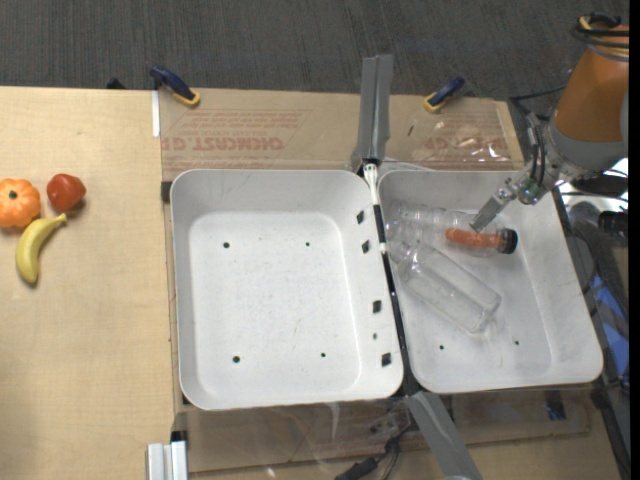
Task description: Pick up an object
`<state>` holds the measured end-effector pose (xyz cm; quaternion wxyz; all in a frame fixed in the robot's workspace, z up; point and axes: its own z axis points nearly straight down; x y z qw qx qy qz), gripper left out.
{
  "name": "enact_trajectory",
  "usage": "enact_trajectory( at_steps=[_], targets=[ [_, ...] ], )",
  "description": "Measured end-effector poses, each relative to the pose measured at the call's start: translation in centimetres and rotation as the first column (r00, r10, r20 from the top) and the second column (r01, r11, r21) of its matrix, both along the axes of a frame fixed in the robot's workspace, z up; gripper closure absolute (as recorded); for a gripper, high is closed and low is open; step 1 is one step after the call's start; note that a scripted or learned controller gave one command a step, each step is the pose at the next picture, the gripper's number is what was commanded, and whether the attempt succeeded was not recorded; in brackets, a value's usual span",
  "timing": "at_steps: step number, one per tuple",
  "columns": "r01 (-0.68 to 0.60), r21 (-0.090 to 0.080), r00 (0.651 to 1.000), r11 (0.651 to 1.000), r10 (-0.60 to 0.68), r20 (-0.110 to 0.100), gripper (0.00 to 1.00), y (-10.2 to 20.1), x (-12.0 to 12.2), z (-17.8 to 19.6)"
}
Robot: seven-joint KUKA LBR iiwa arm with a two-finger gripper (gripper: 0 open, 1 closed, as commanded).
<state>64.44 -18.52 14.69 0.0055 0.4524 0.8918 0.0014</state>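
Observation:
In the right bin (560, 328) lies a small orange tube with a black cap (474, 239), at the bin's far middle. Beside it lie clear plastic bottles: one long bottle (455, 293) slants toward the bin's centre, and another clear one (418, 228) rests near the left wall. My gripper (489, 218) reaches down from the upper right, its tip just above and touching or nearly touching the orange tube. The grey arm with its orange band (590, 98) stands above the bin's far right corner.
The left bin (200, 368) sits beside the right one, with a grey divider (374, 118) rising at the back between them. On the bench at far left lie a toy orange (15, 204), a red fruit (66, 192) and a banana (34, 250). Clamps (174, 85) hold the cardboard behind.

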Motion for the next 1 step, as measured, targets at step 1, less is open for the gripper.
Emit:
enact_trajectory(
  at_steps=[1],
  targets=[
    [0.017,0.001,1.000,1.000,-0.017,-0.011,0.00,-3.08,-2.99,-5.49]
  ],
)
